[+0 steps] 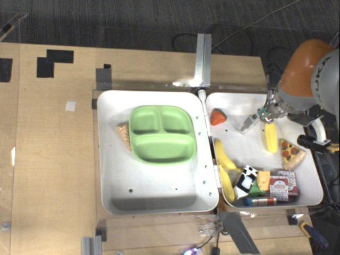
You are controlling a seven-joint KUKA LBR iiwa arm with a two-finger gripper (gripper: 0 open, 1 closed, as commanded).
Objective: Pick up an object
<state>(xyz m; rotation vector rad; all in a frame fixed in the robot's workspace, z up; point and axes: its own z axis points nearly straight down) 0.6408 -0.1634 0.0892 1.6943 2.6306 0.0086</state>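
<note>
The right bin [239, 108] holds a red strawberry-like piece [218, 117], a yellow corn cob [271, 138], a pizza slice [292, 153], two bananas [226, 164], a black and white toy [245, 179] and a red box [282, 185]. My gripper [258, 120] hangs low over the back of this bin, just above and left of the corn cob's far end. Its fingers look spread, one grey finger [247, 124] pointing down-left. Nothing shows between them. The arm's orange band [303, 70] rises behind it at the right.
The left bin [154, 193] carries a green divided plate [162, 133] with a tan waffle-like piece [124, 136] sticking out at its left. A metal post [203, 57] stands behind the wall between the bins. A marker [260, 201] lies at the right bin's front.
</note>
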